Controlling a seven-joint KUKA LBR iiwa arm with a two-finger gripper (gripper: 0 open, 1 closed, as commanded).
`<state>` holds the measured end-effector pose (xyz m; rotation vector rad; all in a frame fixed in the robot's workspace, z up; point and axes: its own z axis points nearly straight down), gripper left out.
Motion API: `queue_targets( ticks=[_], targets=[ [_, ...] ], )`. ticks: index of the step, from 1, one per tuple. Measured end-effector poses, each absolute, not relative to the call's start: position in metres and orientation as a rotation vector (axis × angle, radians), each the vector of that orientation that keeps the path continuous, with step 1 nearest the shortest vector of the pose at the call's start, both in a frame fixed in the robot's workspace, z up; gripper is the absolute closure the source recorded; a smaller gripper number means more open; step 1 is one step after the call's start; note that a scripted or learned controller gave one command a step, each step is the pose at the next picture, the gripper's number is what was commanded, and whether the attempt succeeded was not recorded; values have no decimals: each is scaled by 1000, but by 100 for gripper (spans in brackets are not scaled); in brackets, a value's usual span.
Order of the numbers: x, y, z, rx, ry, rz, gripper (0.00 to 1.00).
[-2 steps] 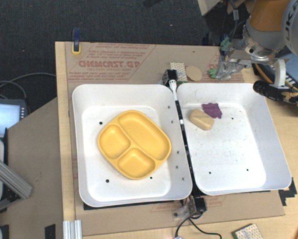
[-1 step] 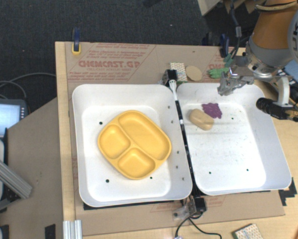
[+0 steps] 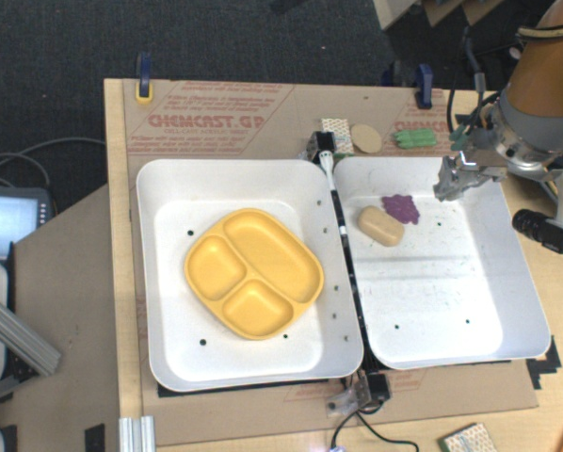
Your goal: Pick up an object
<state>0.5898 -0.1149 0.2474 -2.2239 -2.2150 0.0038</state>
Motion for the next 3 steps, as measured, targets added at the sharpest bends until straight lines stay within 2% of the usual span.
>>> queue_targets(
  ticks=[1,2,3],
  targets=[
    [637,-112,269,-2225,-2229,-6,100],
    [656,-119,157,-2216,-2217,8,100],
    [657,-119,164,-2221,-2222,1,0]
  ],
)
